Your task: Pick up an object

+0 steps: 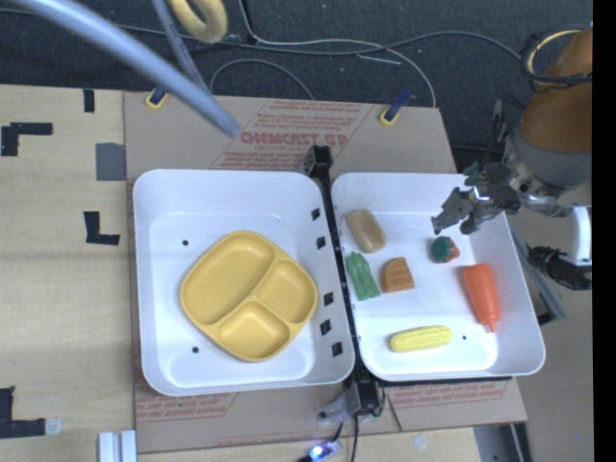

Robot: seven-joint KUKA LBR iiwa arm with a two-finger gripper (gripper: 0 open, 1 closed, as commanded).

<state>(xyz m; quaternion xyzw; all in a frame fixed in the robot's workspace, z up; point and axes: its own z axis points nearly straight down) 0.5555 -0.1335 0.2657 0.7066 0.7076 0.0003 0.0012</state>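
Just below gripper (460,212) (perhaps touching): green-red toy (444,249)

1. A yellow plastic plate with three compartments (249,295) lies tilted in the left shallow white bin (154,258).
2. The right shallow white bin (520,354) sits just beside the left one, the two joined by a black divider strip with clips (332,258).
3. Both bins rest on a brown cardboard sheet with red printing (289,133).
4. Thin black cables (318,51) loop over the dark surface behind the cardboard.
5. A light wooden bench top with black tape marks (58,239) lies at left.
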